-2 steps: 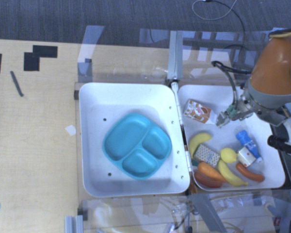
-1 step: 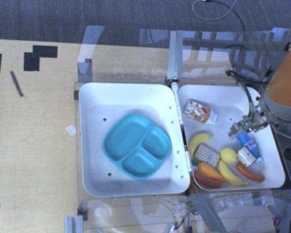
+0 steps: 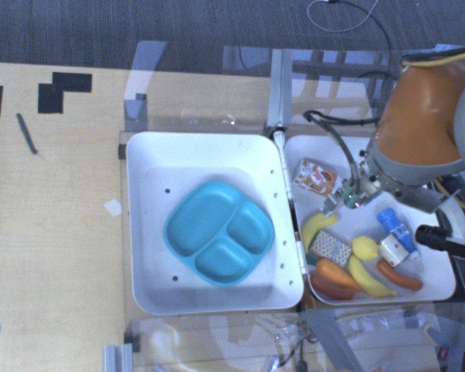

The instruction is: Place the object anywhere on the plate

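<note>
The blue plate (image 3: pixel 219 232), with three compartments, lay near the middle of the left bin (image 3: pixel 147 208), turned at a slant. Bare white floor ran all around the plate: a broad strip toward the bin's far wall and left wall, a narrower one toward the near wall and toward the divider where the two bins (image 3: pixel 291 208) met.

The right bin (image 3: pixel 442 289) was crowded along its near half. Taking the plate as the mark, everything else lay to its right, past the divider: a yellow banana (image 3: pixel 316 227) closest to the divider, a checked packet (image 3: pixel 330 247) just beside it, a carrot (image 3: pixel 339 273) and a dark red piece (image 3: pixel 332 287) against the near wall. Farther right lay a lemon (image 3: pixel 364 247), a second banana (image 3: pixel 370 279), a red sausage-like piece (image 3: pixel 399 276) and a blue and white bottle (image 3: pixel 394 237). A printed snack packet (image 3: pixel 315 178) lay in the far part of that bin with open floor around it.

The gripper (image 3: pixel 347 195) hung over the right bin, between the snack packet and the first banana, well apart from the plate. How wide it stood, and whether it held anything, could not be told. The grey arm with its orange band (image 3: pixel 418 111) covered the right bin's far right corner.
</note>
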`<state>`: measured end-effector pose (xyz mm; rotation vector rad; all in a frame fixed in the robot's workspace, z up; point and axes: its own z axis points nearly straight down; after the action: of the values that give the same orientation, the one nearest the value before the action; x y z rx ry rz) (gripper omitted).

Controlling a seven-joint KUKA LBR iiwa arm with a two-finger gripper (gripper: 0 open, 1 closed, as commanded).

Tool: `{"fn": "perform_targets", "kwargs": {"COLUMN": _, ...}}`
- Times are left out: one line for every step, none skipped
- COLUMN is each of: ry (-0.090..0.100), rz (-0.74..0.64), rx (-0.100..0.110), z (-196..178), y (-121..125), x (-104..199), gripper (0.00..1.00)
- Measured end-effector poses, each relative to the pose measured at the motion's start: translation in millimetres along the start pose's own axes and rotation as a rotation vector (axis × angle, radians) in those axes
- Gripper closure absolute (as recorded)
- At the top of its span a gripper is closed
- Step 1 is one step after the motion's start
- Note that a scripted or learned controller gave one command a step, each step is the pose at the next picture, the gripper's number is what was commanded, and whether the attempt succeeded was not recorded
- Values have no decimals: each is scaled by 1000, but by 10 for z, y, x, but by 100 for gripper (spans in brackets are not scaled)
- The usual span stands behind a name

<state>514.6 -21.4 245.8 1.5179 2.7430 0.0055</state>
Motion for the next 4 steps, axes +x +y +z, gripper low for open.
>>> {"fn": "perform_targets", "kwargs": {"ry": 1, "rz": -148, "rx": 1, "z": 613, "y": 562, "x": -167, "gripper": 100}}
{"fn": "perform_targets", "kwargs": {"ry": 2, "rz": -49, "rx": 1, "z": 113, "y": 280, "x": 305, "gripper": 100}}
{"fn": "perform_targets", "kwargs": {"ry": 2, "rz": 676, "rx": 5, "z": 213, "y": 166, "x": 776, "gripper": 100}}
{"fn": "perform_targets", "kwargs": {"ry": 2, "rz": 680, "rx": 6, "z": 618, "y": 202, "x": 835, "gripper": 100}}
